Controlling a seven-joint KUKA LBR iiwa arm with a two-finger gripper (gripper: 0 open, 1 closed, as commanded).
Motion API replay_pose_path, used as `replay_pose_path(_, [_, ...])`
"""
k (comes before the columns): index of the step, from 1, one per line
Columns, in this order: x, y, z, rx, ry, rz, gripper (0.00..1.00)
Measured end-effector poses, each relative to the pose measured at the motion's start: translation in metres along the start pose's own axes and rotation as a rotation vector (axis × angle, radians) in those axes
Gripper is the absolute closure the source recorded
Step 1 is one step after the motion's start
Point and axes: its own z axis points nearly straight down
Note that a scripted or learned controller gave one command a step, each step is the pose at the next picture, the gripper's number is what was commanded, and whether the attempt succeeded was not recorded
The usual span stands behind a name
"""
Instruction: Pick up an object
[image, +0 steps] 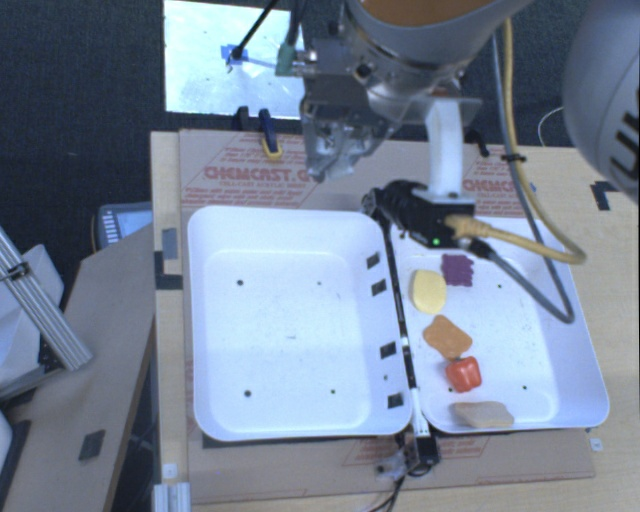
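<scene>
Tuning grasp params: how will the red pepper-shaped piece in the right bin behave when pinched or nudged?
The red pepper-shaped piece looks like small moulded toy food, so probably light and stiff. Its rounded, glossy surface could slip from a pinch. It sits touching the orange piece, so a nudge likely shifts both.

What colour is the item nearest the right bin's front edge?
Tan, a pale beige block, seen in the camera view.

Red "CHEMCAST" print on brown board (240, 172) behind bins; repeated, partly hidden, at right.
</scene>
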Motion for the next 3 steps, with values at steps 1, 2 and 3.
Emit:
replay_pose_path(1, [-0.033,-0.030,0.012,0.005,-0.003,0.005,1.00])
replay_pose_path(2, [0.001,0.026,0.012,-0.001,-0.002,0.001,1.00])
replay_pose_path(3, [-0.001,0.024,0.012,0.002,-0.003,0.002,0.00])
